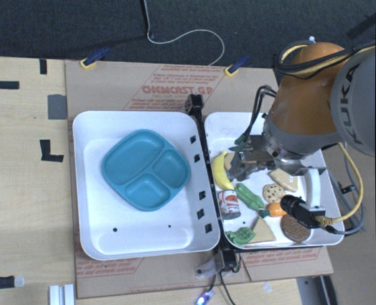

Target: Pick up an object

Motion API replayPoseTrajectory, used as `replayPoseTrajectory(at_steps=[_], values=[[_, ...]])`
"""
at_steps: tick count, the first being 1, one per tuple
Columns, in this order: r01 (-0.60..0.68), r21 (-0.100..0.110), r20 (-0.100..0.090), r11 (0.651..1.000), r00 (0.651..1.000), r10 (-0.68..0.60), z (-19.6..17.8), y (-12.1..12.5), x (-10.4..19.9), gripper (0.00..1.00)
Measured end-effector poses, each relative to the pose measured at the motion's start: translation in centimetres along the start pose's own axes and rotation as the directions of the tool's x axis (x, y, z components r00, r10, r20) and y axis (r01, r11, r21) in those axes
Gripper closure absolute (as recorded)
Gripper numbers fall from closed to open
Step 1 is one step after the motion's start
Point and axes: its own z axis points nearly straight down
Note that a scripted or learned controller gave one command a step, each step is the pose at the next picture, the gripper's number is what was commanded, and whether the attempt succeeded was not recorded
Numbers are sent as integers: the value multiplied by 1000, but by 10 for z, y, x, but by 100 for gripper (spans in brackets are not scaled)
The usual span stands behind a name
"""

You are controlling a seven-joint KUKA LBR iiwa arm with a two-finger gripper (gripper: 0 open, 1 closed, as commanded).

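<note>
two white bins, one blue plate, one banana

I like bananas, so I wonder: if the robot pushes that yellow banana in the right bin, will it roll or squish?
The banana is curved and lies flat by the bin's left wall, so it would probably slide or spin rather than roll. It looks smooth and glossy, likely a stiff toy, so it may slip rather than squish. The small can beside it might get bumped.
</note>
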Motion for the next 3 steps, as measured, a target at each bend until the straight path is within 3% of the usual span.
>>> replayPoseTrajectory(at_steps=[1, 2, 3], values=[[-4, -11, 3, 1000, 1000, 4, 12, 112, -18, 100], [-3, -24, 1, 1000, 1000, 3, -182, 77, -3, 100], [-5, 4, 1, 1000, 1000, 5, -102, 44, 16, 100]])
